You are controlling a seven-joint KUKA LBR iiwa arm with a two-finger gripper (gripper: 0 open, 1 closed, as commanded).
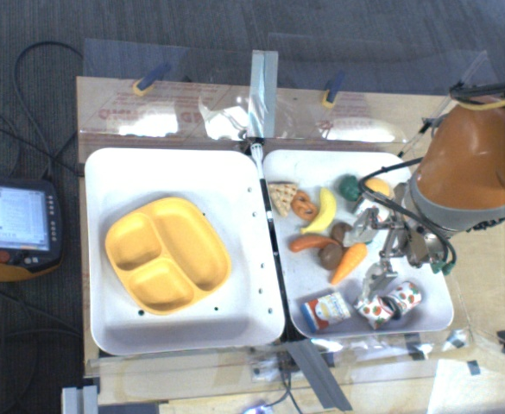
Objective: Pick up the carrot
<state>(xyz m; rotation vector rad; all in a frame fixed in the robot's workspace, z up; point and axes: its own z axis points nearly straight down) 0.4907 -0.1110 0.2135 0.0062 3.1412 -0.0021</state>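
Observation:
The orange carrot [348, 263] lies slanted in the middle of the right bin [438, 317], its thick end up and to the right. My gripper [372, 248] hangs low over the bin just right of the carrot. It looks open, one finger [366, 219] above the carrot's thick end and the other [378, 274] below it. Nothing is held between them. The orange band [463, 158] of the arm stands above the bin's right side.
Crowded around the carrot are a banana [321, 210], a sausage [308, 242], a brown lump [330, 254], a green item [349, 186], a small carton [325, 310] and a strawberry-print packet [392, 304]. The left bin [105, 335] holds a yellow divided plate [166, 253].

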